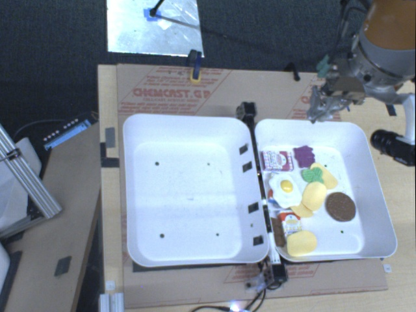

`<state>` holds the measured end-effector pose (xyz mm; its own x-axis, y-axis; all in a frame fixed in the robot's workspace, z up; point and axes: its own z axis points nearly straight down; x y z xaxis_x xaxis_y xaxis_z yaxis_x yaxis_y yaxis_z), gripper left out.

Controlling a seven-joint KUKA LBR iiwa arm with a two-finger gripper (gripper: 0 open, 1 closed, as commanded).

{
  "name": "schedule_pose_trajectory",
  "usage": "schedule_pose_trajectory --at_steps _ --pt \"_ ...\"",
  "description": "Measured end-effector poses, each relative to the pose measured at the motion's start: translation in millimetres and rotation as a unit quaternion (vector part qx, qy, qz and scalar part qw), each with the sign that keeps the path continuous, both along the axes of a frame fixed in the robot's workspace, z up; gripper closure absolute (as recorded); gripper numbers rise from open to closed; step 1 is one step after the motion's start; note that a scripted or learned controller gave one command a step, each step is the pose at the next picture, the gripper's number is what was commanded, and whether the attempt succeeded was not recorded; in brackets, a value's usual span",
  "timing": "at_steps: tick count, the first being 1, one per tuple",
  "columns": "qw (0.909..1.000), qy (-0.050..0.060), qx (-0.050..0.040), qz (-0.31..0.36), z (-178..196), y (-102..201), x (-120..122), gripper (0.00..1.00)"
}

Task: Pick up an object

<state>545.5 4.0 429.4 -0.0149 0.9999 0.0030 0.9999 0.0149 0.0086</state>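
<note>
The right bin (370, 174) holds a cluster of toy foods: a red-and-white packet (275, 159), a purple piece (303, 155), a green piece (312, 174), a fried egg (285, 187), a yellow lemon-like piece (314, 195), a brown round cookie (340, 207), a small red packet (290, 223) and a yellow lump (301, 242). My gripper (320, 111) hangs above the far rim of the right bin, well clear of the toys, with nothing seen between its fingers.
The left bin (188, 187) lies beside the right one, with black clips (250, 174) along the shared rim. A shiny metal sheet (155, 17) lies at the back. A yellow-and-blue clamp (194, 67) sits on the cardboard edge.
</note>
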Motion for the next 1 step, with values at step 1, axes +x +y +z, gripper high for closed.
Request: schedule_pose_trajectory --at_steps 1 --pt "1.0 0.003 -0.0015 -0.004 -18.4 23.3 33.7 1.0"
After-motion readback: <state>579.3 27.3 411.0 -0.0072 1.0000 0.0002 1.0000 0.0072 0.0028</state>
